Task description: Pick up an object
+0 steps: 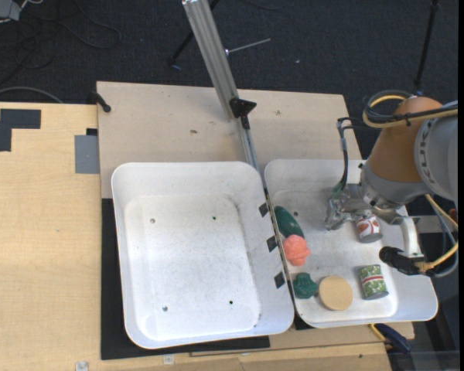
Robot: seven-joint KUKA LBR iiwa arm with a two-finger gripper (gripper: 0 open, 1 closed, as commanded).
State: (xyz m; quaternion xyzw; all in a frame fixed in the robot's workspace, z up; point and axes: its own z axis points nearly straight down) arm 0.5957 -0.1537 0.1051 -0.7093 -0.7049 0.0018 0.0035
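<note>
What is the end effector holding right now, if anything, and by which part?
It cannot be told. The end effector is low in the right bin, beside a small red-and-white object, but nothing shows clearly between its tips.

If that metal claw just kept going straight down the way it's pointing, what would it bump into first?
Most likely the bare white floor of the right bin. The gripper points down over an open patch, with the small red-and-white object just beside it. Depth is hard to judge, so it might graze that.
</note>
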